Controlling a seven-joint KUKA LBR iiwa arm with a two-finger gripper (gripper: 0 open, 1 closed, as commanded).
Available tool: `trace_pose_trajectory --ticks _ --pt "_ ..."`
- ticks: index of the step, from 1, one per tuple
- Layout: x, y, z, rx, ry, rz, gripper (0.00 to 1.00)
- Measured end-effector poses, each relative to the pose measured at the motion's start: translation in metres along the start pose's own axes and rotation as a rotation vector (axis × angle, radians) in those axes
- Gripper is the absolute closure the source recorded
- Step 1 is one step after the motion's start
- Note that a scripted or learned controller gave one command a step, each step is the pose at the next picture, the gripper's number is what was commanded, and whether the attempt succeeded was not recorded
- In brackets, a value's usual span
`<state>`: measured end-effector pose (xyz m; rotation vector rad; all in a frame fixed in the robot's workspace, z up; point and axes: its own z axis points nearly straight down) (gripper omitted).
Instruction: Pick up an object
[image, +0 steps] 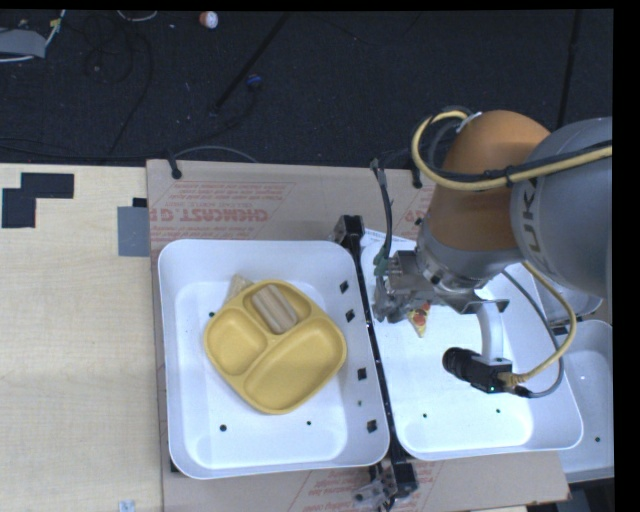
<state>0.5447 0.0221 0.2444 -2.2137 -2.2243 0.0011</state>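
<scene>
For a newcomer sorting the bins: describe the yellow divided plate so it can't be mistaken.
Look in the left white bin. The yellow three-compartment plastic plate lies in its middle, with a tan ridged piece in its upper compartment.

We saw a yellow divided plate (276, 359) lying flat in the left bin (190, 440), turned cornerwise, with a tan ridged piece (274, 306) resting in its upper compartment. In the right bin (470, 430), a small red-and-yellow object (420, 320) lay partly hidden under the wrist.
</scene>
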Motion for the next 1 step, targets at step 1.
trace_pose_trajectory --ticks 1 --pt "0.0485 -0.0022 -0.0019 0.0 -0.001 -0.001 1.0"
